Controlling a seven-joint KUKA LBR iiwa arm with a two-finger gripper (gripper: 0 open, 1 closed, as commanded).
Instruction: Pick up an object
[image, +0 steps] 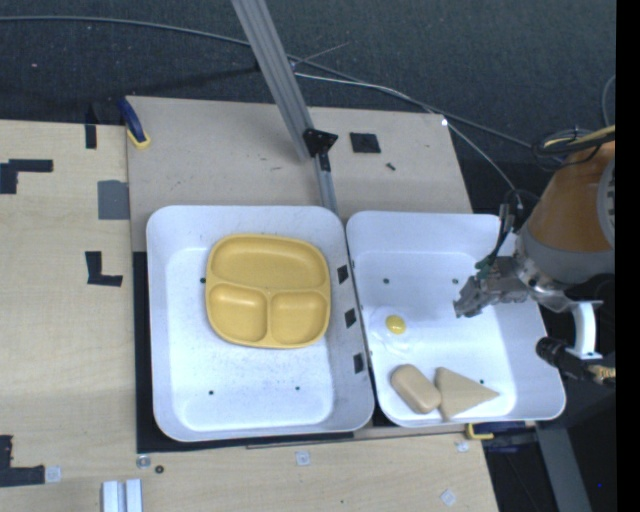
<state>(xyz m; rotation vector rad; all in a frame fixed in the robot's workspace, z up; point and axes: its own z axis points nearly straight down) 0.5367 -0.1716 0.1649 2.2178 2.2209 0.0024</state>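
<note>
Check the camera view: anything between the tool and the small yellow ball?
Nothing: bare white floor of the right bin separates tool from yellow ball.

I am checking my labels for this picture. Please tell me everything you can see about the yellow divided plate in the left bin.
The yellow plate looks like smooth, matte plastic, a rounded rectangle with a raised rim. Ridges divide it into three compartments: one wide across the far side and two smaller ones on the near side. It lies flat and upright on the floor of the left bin, toward the far end. Nothing lies in it and nothing else touches it.
</note>
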